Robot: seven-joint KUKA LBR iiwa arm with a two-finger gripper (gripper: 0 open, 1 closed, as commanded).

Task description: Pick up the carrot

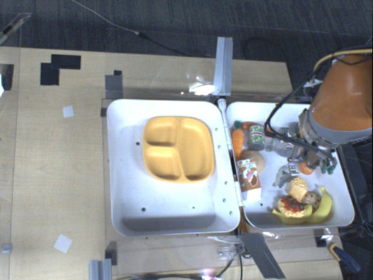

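White bins sit side by side on the bench: the left bin (116,174) lies well to the left of the pincer, and the right bin (344,214) lies under it. Next in size, the arm (344,101), grey with an orange band, reaches in from the right above the right bin. A yellow plate (178,147) with three compartments lies in the left bin, well left of the pincer. The pincer (287,175) hangs low over the right bin's middle; whether it is open or shut cannot be told, and nothing shows in its hold. A banana (320,210) lies just below and right of it, and corn (297,186) just beside it. The carrot (237,142) lies left of the pincer, up against the bin's left wall, apart from it.
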